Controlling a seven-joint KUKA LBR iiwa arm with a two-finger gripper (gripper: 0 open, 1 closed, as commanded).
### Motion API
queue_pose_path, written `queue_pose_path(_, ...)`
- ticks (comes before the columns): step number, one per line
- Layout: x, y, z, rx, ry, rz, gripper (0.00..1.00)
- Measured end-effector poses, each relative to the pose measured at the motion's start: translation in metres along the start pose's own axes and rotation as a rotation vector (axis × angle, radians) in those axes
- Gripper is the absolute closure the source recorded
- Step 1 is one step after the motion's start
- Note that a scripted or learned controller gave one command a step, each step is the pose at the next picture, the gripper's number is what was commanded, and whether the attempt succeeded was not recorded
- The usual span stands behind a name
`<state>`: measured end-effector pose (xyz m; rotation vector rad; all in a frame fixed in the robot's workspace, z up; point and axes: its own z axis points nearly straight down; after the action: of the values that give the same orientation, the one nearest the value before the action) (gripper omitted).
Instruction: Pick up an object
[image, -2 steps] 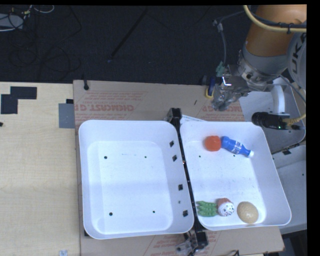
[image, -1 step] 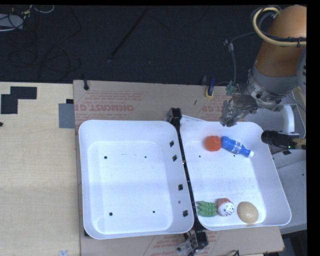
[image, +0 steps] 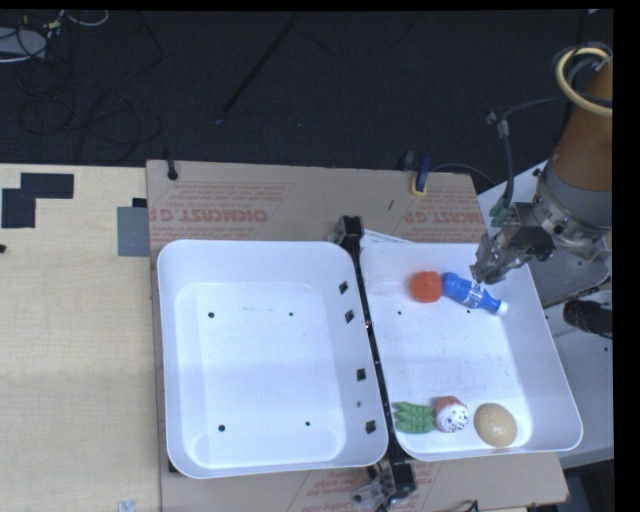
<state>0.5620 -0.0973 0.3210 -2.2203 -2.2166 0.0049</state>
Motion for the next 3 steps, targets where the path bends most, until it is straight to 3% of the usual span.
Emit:
queue_pose_path(1,0.061,0.020,-0.079,-0.010,0.000,-0.008,1.00)
queue_pose_path(2,0.077,-0.027,-0.122,-0.005,0.000,-0.005,1.00)
queue_pose_path(3,0.085,-0.034,0.025,0.014,-0.001,-0.002,1.00)
